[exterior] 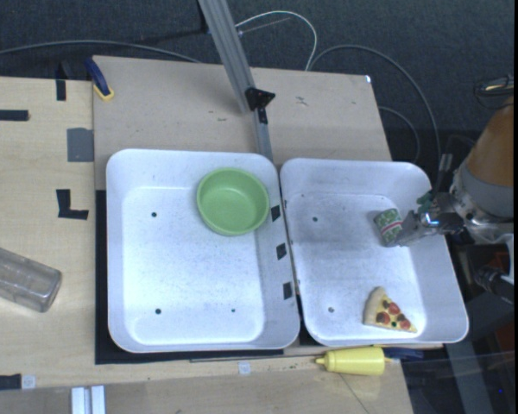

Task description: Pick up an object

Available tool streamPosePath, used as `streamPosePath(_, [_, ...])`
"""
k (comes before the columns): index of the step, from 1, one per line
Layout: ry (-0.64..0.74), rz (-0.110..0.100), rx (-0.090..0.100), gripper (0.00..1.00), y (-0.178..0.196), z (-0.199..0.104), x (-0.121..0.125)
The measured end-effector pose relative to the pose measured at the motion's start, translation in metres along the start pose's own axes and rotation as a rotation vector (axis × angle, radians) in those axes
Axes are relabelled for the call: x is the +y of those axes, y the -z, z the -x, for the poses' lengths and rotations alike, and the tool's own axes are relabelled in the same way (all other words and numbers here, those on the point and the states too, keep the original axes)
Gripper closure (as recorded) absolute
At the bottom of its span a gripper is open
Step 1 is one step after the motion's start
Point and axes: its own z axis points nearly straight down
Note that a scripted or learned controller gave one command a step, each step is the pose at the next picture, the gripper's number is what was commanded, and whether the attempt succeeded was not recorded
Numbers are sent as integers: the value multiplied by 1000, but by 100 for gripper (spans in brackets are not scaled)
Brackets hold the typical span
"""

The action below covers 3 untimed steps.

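A small green and grey can (pixel 386 226) lies at the right side of the right bin (pixel 345 179). My gripper (pixel 413 228) reaches in over the bin's right rim, and its tip sits right against the can's right side. A toy pizza slice (pixel 388 310) lies near the front right corner of the same bin. A green bowl (pixel 233 201) stands in the back right part of the left bin (pixel 155 317). The grey arm with its orange band (pixel 494 166) stands beyond the right rim.
A yellow squeeze bottle (pixel 356 360) lies on the bench just in front of the right bin. A clear plastic container (pixel 17 276) lies on the bench at far left. A grey pole (pixel 229 41) slants in from the back toward the bins' shared edge. Cables loop behind the right bin.
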Motion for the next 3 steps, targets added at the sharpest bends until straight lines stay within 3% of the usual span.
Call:
streamPosePath(1, [0, -3, 1, 100, 29, 0, 1])
streamPosePath(3, [7, -6, 4, 100, 21, -101, 47])
